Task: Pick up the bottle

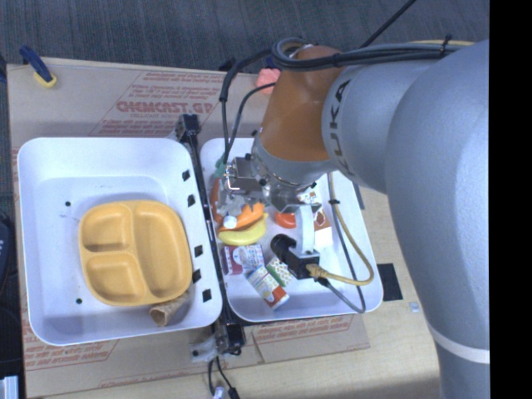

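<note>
Camera view looks down on the right bin (316,306), where a small white bottle (268,283) with a green and red label lies tilted on its side close to the bin's near wall. It is just right of a purple-and-white packet (239,260) and on the near side of the banana (241,236). The gripper (247,188) hangs under the orange-banded wrist over the far-left part of that bin, above the banana and an orange piece (285,219). It is apart from the bottle and grips nothing that can be seen; the wrist covers it, so I cannot tell whether it is spread or closed up. To do the pick well, I judge the arm should shift toward the near side until it is centred over the bottle's body. It should then turn so the grasp closes across the narrow width rather than along the length, and come down clear of the packet, which seems to touch the bottle. A round bottle lying flat will likely roll away from an off-centre pinch, so a mid-body grasp looks safest. The things under the wrist are a jumble of orange, red and green that is hard to make out. Which end of the bottle bears the cap is unclear, and the big grey arm covers the bin's far-right side.
</note>
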Tool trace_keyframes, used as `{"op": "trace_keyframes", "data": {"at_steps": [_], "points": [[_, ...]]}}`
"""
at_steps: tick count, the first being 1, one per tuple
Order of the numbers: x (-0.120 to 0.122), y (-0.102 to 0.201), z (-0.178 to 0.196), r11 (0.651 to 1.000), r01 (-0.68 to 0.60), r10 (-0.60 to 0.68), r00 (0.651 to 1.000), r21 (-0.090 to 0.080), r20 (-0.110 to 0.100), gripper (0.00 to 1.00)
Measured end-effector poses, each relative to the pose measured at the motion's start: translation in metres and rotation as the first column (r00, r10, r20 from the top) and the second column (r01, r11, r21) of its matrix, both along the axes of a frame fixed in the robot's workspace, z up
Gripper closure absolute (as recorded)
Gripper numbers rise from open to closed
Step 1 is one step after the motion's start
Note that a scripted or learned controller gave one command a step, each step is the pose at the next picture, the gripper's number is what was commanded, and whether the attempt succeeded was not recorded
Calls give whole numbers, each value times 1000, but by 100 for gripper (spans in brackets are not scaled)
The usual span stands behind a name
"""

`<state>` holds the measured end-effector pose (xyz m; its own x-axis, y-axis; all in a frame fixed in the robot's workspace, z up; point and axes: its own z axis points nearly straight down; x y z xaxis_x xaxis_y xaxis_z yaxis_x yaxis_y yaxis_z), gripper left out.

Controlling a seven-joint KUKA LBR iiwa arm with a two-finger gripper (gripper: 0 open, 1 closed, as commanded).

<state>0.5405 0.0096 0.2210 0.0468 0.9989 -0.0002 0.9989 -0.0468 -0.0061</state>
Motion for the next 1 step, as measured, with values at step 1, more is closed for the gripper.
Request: {"op": "trace_keyframes", "data": {"at_steps": [1], "points": [[-64,-7,-20,993,-119,119,993,1,0,100]]}}
